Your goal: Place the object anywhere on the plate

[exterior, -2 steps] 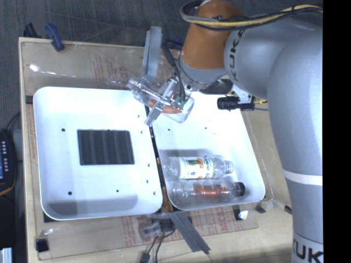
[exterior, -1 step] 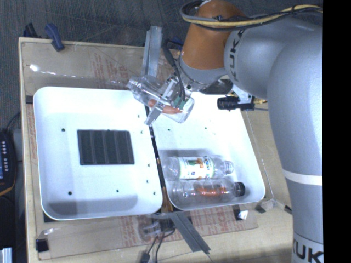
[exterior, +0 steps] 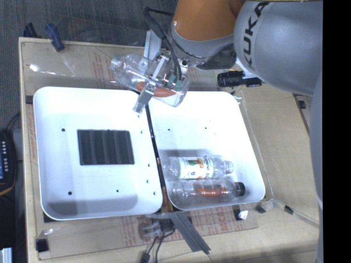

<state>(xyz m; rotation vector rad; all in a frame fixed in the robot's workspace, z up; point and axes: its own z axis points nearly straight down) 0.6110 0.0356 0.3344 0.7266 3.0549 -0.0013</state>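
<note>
A clear plastic bottle (exterior: 125,72) with an orange patch inside hangs tilted above the back edge of the bins, near the divider. My gripper (exterior: 152,84) is shut on the bottle, with one grey finger (exterior: 143,98) running down across it. The plate (exterior: 105,147) is a dark ribbed rectangle lying flat in the middle of the left bin (exterior: 49,108), below and to the left of the held bottle.
The right bin (exterior: 219,111) holds two more clear bottles at its front: one with a green and orange label (exterior: 198,167), one with a black cap (exterior: 207,191). The grey arm with its orange band (exterior: 203,10) covers the upper right.
</note>
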